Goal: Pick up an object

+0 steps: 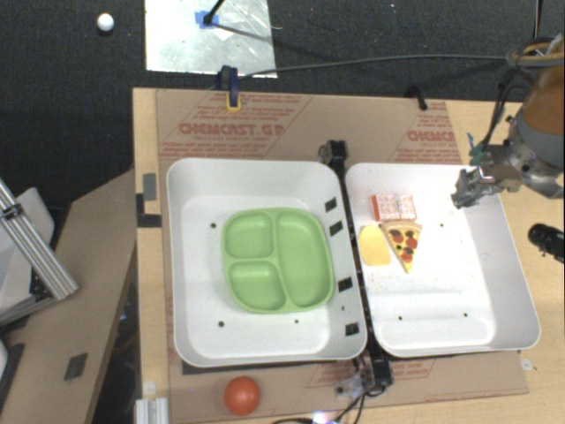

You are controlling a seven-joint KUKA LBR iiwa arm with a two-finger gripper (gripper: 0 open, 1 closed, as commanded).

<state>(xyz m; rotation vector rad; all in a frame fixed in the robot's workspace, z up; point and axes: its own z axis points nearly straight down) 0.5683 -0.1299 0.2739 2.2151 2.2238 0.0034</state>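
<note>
In the right bin (494, 325) lie a small red-and-white box (393, 207), a pizza slice toy (405, 242) and a pale yellow wedge (374, 246), close together near the bin's left wall. My gripper (470, 189) hangs over the bin's upper right part, to the right of the box and well apart from it. I see nothing between its fingers.
The left bin (190, 237) holds a green divided tray (276, 260). A red ball (242, 395) rests on the bench in front of the left bin. Black clips run along the seam between the bins (340, 237).
</note>
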